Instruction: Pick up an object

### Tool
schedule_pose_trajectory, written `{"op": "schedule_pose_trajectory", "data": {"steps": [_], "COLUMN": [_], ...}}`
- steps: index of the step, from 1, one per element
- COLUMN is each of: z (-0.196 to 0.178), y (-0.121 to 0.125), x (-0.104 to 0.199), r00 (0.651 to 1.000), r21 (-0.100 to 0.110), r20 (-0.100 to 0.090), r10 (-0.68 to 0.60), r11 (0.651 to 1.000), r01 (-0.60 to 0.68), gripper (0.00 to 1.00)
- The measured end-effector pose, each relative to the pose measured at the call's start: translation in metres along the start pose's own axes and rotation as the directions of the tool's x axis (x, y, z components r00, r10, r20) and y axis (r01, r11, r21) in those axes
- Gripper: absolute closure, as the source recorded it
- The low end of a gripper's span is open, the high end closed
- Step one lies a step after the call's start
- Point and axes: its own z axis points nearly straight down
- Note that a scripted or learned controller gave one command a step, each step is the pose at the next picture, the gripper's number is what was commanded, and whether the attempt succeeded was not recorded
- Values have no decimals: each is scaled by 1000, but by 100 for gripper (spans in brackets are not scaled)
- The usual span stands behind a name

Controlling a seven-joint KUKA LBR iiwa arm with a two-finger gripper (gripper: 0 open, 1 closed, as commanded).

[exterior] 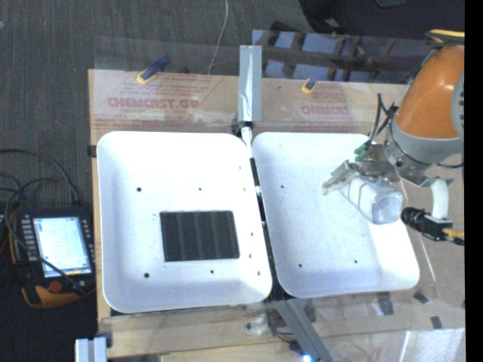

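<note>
My two-finger gripper (341,176) hangs over the right-hand white bin (317,270), in its upper right quarter, with the metal fingers (337,178) pointing out toward the bin's middle; whether they are apart or together I cannot tell at this slant, and nothing is visibly between them. Just beside the fingertips, on the side nearer the bin's right wall, lies a small clear, pale plastic object (377,202), rounded like a cup or jar on its side; its exact form is too blurred to settle. It rests on the bin floor, touching or nearly touching my wrist hardware. Judgement: this thing looks light, thin-walled and smooth, so likely slippery and liable to roll or squirt away under an off-centre squeeze. It may also flex or crack if closed on hard. Best hold, as I read it, is across the rounded body at its middle, fingers square to its long axis, or over a rim if one faces up. The grey arm with orange band (432,104) reaches in from beyond the bin's right wall. Further out, the left-hand white bin (136,164) adjoins this bin and carries a dark ribbed rectangular panel (200,235), well apart from my gripper.
</note>
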Motion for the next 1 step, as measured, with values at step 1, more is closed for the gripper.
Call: {"op": "schedule_pose_trajectory", "data": {"steps": [1], "z": [-46], "y": [-6], "x": [-53], "r00": [1000], "r21": [-1], "r20": [2], "r10": [20], "r11": [1000], "r01": [-20], "gripper": [0]}}
